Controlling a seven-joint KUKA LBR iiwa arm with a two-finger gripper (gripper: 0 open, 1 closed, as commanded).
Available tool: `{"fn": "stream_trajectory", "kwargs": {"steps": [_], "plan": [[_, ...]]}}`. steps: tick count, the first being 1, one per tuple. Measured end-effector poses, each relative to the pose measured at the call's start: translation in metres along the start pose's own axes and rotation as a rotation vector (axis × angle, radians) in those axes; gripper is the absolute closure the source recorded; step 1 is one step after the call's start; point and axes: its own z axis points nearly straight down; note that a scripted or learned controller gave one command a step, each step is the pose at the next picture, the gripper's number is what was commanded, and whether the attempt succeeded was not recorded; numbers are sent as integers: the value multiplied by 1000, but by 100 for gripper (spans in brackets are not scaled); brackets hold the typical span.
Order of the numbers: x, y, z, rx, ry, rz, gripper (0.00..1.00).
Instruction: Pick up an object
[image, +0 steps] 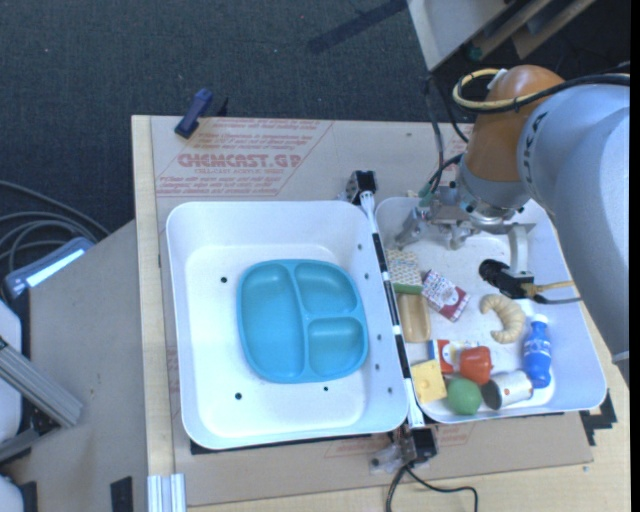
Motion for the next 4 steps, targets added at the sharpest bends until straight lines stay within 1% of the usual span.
{"fn": "stream_trajectory", "kwargs": {"steps": [1, 3, 4], "plan": [[-4, 0, 0, -1, 0, 0, 0], [0, 0, 0, 0, 0, 0, 0], [-11, 0, 0, -2, -1, 1, 0]]}}
